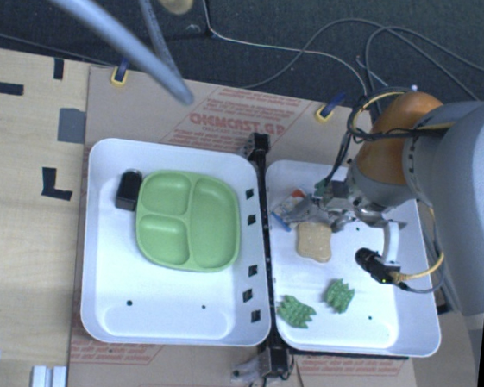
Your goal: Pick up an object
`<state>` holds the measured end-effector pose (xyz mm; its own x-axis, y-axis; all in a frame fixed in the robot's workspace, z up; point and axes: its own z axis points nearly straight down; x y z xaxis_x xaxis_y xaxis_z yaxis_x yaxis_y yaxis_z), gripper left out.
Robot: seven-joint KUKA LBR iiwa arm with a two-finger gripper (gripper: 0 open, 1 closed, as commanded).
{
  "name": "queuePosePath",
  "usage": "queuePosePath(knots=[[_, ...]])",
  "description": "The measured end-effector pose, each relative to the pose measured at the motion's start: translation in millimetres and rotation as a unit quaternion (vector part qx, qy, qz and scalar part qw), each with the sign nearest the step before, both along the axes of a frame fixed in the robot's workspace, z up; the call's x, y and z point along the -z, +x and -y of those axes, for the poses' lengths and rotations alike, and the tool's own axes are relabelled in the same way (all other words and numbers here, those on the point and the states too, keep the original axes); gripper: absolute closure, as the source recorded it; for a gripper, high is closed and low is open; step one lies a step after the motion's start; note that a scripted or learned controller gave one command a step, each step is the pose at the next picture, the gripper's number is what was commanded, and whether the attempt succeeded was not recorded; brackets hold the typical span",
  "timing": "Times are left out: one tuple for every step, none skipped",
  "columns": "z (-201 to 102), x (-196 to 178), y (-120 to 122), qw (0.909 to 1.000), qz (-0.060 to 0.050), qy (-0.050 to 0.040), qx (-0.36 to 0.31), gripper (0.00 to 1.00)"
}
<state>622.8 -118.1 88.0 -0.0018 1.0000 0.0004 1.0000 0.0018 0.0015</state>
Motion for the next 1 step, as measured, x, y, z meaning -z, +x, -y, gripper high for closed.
queuePosePath(knots=[[-1.5, -14.3, 2.2, 1.0, 0.002, 0.0012, -0.001, 1.0]])
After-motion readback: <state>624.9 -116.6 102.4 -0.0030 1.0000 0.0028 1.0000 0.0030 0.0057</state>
